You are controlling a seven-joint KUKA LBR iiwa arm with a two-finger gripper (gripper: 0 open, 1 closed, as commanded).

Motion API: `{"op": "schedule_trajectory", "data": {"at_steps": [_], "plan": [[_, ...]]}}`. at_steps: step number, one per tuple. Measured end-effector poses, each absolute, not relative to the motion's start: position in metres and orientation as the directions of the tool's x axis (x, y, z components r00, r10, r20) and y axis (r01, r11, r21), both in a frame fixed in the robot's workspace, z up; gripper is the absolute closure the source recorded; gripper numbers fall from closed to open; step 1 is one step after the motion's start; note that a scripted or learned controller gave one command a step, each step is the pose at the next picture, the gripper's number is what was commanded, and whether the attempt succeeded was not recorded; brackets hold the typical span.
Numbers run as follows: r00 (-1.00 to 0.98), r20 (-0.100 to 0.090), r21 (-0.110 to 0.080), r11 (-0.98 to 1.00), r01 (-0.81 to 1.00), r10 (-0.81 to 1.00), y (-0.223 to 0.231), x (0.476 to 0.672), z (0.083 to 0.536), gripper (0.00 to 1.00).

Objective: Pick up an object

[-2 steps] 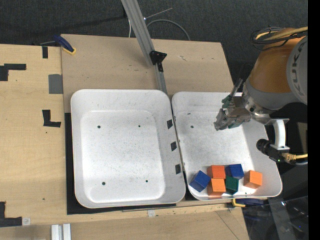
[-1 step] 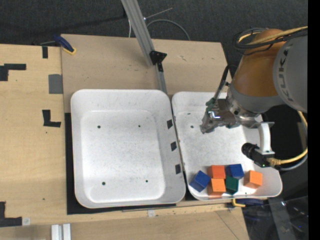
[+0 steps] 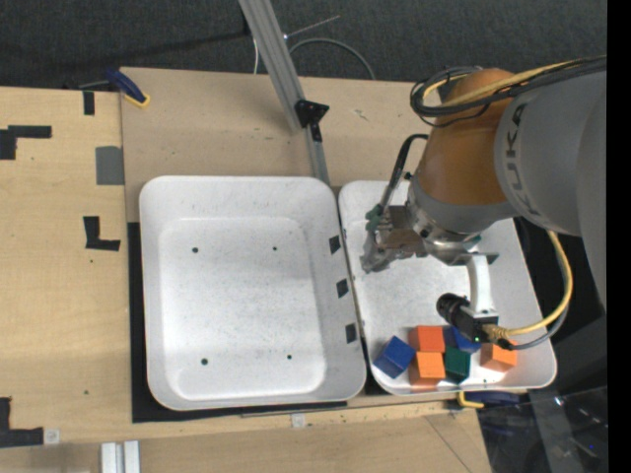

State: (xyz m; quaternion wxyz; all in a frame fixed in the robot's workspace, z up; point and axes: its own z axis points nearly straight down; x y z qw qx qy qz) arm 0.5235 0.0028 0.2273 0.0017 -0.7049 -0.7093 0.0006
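Observation:
Several small blocks lie at the near end of the right bin: a blue block, an orange block, a second orange block, a green block, a dark blue block and an orange piece. My gripper hangs over the far left part of this bin, well above the blocks in the view and close to the bin's left wall. I see no block at its tip.
The left bin lies beside the right one, their rims touching. A slanted metal pole crosses above the bins' far edge. A black cylindrical part on the arm hangs just above the blocks. The arm's body covers the right bin's far right.

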Motion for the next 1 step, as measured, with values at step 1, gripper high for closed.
{"op": "schedule_trajectory", "data": {"at_steps": [1], "plan": [[-0.006, 0.001, -0.004, 0.006, 1.000, 1.000, 0.0524, 0.4971, 0.2258, 1.00]]}}
